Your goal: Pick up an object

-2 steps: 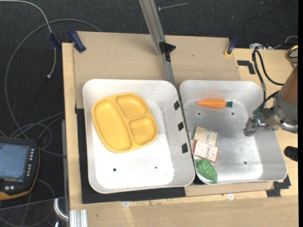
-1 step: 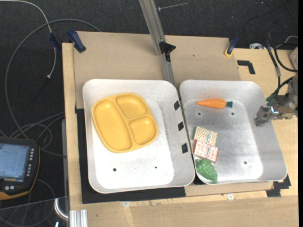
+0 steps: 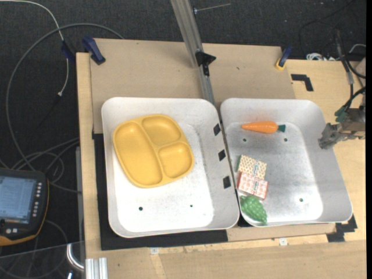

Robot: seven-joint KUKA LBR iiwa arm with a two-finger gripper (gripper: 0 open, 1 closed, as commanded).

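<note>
Camera view: claw (image 3: 329, 136) at right bin (image 3: 325, 173) edge, state unclear; carrot (image 3: 260, 128) inside.

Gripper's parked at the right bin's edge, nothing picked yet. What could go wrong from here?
1. The patterned boxes touch each other and the green toy, hard against the right bin's left wall; a grasp there may catch two things or hit the wall.
2. The toy carrot lies alone but is tapered and may roll out of a pinch.
3. The gripper sits at the rim; dropping straight down could clip it.
</note>
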